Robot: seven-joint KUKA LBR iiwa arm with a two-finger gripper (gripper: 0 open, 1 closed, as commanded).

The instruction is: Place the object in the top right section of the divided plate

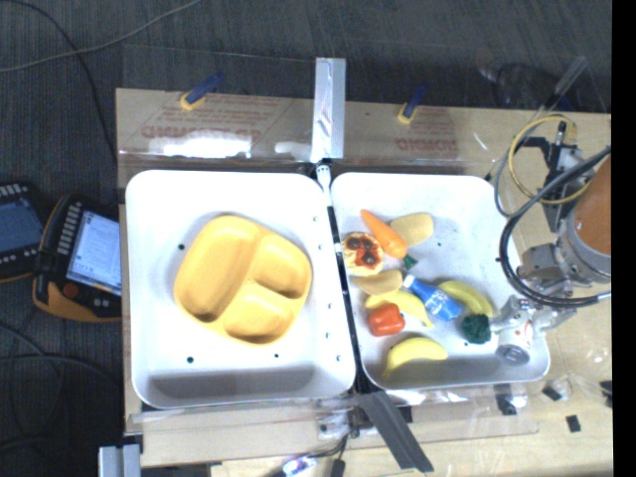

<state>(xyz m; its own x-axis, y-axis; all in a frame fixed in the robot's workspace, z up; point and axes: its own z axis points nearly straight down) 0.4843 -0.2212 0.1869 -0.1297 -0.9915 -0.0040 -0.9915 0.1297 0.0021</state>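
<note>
The gripper [517, 334] sits at the right bin's [477, 192] lower right rim; its grasp cannot be told. Toy food [412, 296] lies just left; the yellow plate [241, 277] far left

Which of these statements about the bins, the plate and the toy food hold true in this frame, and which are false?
1. The yellow divided plate lies in the left bin. True.
2. The carrot sits on the plate. False: it lies in the right bin, among the other toy food.
3. The gripper is over the plate. False: it is at the right bin's lower right corner.
4. A banana lies in the right bin. True.
</note>
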